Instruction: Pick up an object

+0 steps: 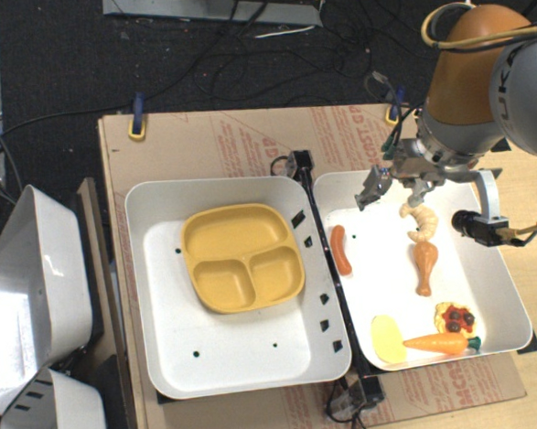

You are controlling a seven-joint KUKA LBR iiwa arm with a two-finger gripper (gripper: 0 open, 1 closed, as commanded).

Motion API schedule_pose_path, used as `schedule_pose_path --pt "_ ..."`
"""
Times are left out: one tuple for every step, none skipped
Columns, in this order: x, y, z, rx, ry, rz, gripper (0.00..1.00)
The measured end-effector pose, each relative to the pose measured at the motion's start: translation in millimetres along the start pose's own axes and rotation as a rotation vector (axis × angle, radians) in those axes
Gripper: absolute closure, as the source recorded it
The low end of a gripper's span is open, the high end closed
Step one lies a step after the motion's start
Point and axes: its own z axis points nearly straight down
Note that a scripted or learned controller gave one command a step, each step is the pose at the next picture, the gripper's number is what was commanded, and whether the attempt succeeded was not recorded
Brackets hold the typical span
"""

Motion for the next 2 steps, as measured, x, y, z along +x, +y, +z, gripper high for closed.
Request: schedule_pose_path --pt "0.0 2.5 -8.3 -0.014 -0.001 -0.002 0.0" --pt "-0.5 2.7 55.8 -0.009 -0.001 0.001 0.0"
